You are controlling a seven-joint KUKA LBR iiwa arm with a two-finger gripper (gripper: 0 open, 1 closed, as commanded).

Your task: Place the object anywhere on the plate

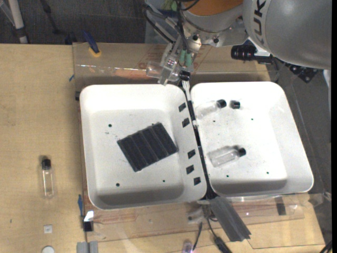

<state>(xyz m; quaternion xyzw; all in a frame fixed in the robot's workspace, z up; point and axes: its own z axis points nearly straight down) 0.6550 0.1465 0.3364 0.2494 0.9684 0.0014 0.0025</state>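
the arm (pixel 295 20) comes in from the upper right, its grey bulk and orange band hanging over the far edge of the surface (pixel 31 115). the gripper (pixel 171 70) sits low at the back rim, right where the two white bins meet, tilted down and to the left. something clear and glassy shows at its tip, but i cannot tell if the jaws are apart or together. the dark ribbed plate (pixel 147 146) lies flat in the left bin (pixel 100 191). in the right bin (pixel 274 181), a clear vial with a black cap (pixel 226 155) lies on its side near the middle, and another clear vial (pixel 213 107) lies near the back beside a loose black cap (pixel 235 105). a further vial (pixel 47 177) lies out on the wood, well left of the bins.
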